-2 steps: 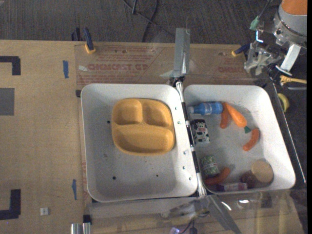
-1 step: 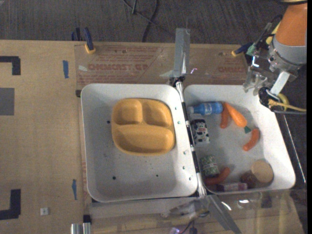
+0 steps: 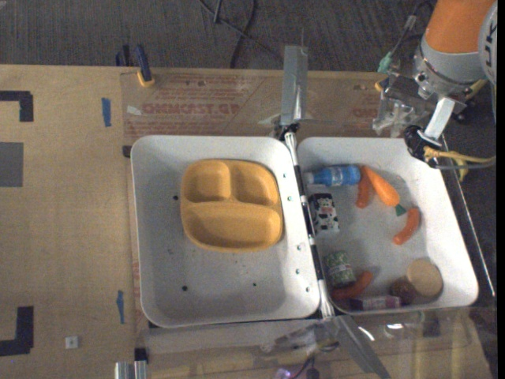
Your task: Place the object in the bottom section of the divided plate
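Beyond the pale wooden desk (image 3: 63, 212) we see dark carpet with black cables (image 3: 225, 6) trailing over it. Two white bins sit side by side on the desk. In the left bin (image 3: 229, 306) lies the yellow divided plate (image 3: 231, 204), toward the bin's far side, with its two small sections on the far side and its one wide section (image 3: 233, 227) on the near side.

All the loose things lie in the right bin (image 3: 446, 212). A blue bottle (image 3: 333, 177) lies on its side at the far left, just beside a carrot (image 3: 382, 186) and a short orange piece (image 3: 363, 193). A cow-patterned carton (image 3: 324, 214) rests against the left wall. Another orange piece (image 3: 407, 226) lies to the right, apart from the rest. Along the near side we see a green can (image 3: 340, 268), an orange sausage shape (image 3: 355, 284), a purple stick (image 3: 377, 302), a small dark thing (image 3: 402, 289) and a round tan disc (image 3: 425, 277).

The tool (image 3: 394, 113) hangs over the far rim of the right bin, below the orange-banded arm (image 3: 461, 22). It touches nothing in the bin, and we cannot tell whether it is apart or together.
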Robot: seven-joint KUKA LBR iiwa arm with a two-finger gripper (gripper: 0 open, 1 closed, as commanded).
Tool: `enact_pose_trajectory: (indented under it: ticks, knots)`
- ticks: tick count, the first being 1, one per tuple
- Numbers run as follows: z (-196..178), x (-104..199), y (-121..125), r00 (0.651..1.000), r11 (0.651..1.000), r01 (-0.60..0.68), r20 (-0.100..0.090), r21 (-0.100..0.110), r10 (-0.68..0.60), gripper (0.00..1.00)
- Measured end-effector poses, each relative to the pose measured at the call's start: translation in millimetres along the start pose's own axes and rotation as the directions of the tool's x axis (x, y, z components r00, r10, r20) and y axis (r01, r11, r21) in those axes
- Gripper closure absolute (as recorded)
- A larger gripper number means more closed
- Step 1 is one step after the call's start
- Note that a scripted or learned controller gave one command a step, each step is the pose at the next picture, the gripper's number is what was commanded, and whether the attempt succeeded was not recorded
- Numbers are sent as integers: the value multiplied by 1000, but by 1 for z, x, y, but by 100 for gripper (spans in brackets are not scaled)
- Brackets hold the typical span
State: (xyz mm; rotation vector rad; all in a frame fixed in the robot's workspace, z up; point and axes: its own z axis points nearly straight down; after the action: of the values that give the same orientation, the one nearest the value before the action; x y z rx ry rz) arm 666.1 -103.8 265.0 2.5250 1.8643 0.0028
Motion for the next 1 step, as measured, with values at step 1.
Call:
enact_pose_trajectory:
  ticks: [1]
  knots:
    - [80, 48, -14, 988, 988, 155, -1, 5, -155, 100]
